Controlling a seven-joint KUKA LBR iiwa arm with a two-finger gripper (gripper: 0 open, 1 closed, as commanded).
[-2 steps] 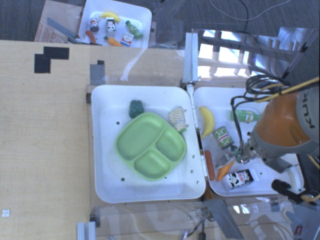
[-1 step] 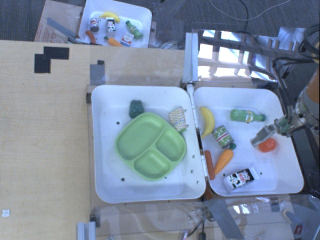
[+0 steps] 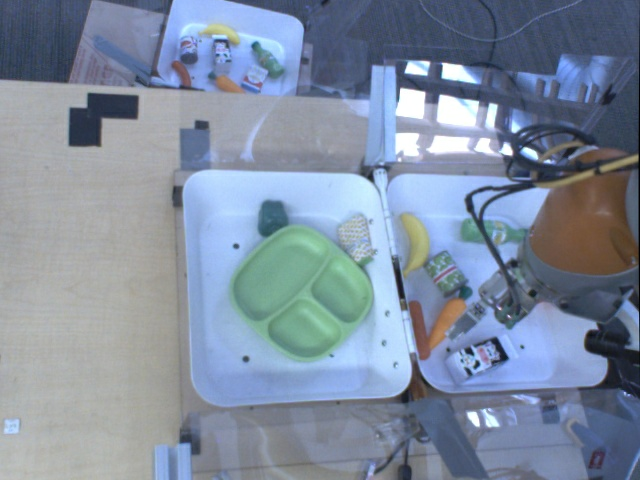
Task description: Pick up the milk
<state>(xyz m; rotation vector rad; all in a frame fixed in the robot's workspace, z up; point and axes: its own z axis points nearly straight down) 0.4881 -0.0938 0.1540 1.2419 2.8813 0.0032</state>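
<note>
Small milk carton, white with black cow-patch blotches, lying on its side and slanted, low in the right bin near the front wall. Just up and to the right of the milk carton, the gripper, hanging off the grey-and-orange arm, tip close above the carton's upper edge but not on it; nothing seen between the fingers, and whether spread or pressed together cannot be told from this angle. Just up-left of the milk carton, a carrot lying aslant, and left of that a reddish sausage along the bin's left wall. Further up from the milk carton, a green can, a banana and a green bottle, all in the same bin. Well left of the milk carton, in the left bin, a green divided plate, with a dark green block and a patterned pouch beside its upper edge.
</note>
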